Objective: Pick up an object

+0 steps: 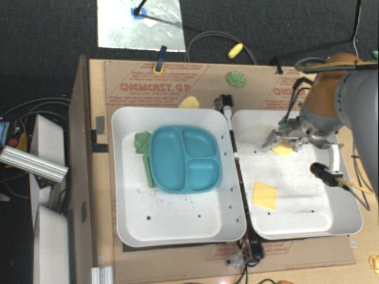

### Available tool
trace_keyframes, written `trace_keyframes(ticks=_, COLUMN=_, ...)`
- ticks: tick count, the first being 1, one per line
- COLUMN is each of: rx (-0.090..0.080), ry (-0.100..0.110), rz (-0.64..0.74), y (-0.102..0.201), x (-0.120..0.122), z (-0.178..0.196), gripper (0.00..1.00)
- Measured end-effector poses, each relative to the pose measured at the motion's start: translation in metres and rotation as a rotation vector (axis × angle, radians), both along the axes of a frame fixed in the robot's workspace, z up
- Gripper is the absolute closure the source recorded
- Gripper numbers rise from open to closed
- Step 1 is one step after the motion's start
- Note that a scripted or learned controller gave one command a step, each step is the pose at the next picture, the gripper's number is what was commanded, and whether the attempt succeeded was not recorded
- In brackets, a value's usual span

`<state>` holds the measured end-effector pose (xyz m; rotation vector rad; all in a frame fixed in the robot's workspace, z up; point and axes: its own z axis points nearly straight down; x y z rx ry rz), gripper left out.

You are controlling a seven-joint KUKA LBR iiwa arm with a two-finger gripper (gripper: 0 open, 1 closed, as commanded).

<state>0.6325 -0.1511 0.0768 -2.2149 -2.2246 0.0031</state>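
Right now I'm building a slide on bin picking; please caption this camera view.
Gripper poised over a small yellow piece in the right bin; teal divided plate lies in the left bin.

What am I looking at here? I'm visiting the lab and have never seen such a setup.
One camera looks down at a slant on a bench with two white bins. The grey arm reaching in from the right is a robot meant to pick something up. The left bin holds a teal plate with a green thing at its left edge. The right bin holds a yellow square and a smaller yellow piece. The jaws hang close by that piece; whether they grip it cannot be told.
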Motion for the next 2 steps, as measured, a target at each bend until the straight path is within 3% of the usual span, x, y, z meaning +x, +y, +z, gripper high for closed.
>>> trace_keyframes(ticks=1, rx=-0.002, ry=-0.008, rz=0.002, y=0.0, x=0.003, z=0.019, gripper=1.0)
trace_keyframes(ticks=2, rx=-0.006, ry=-0.011, rz=-0.008, y=-0.06, x=-0.025, z=0.101, gripper=1.0)
